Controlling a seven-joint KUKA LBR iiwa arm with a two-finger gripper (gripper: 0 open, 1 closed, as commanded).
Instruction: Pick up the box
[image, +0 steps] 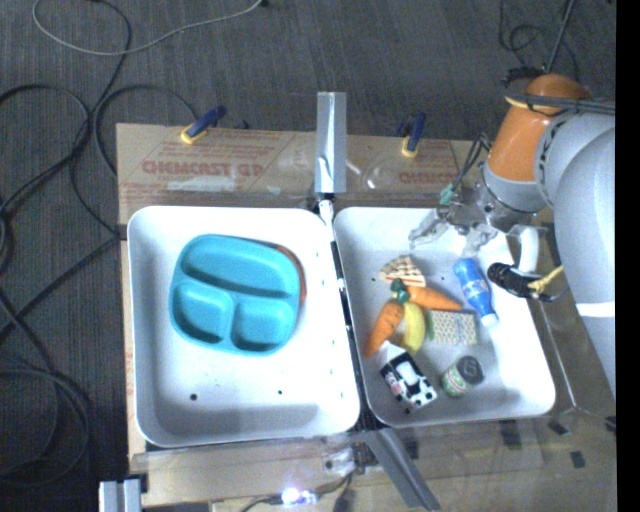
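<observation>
So, table (240, 170) with a cardboard-like top and two white bins on it. Grey arm (585, 210) with its orange band enters at 3 o'clock. Left bin (150, 400) carries a blue compartment tray (238, 292), taking up most of its upper half. Right bin (530, 385) has the clutter. Claw (455, 228) hangs over the right bin's 1 o'clock corner, fingers spread, nothing between them. Blue bottle (474, 290) lies tilted just below the claw, at 3 o'clock of the bin. Two carrots: one (432, 298) near the bin's centre, the other (383, 328) at 9 o'clock, leaning toward the left wall. Yellow banana-like piece (414, 326) sits between that carrot and a speckled flat pad (452, 326), touching both. Waffle-patterned wedge (404, 268) at 11 o'clock. Box (408, 382), black and white, lies at 7 o'clock of the right bin, well apart from the claw. Small green can (463, 374) just beside it at 5 o'clock. Two blue-yellow clamps (203, 124) (412, 135) on the table's 12 o'clock edge.
</observation>
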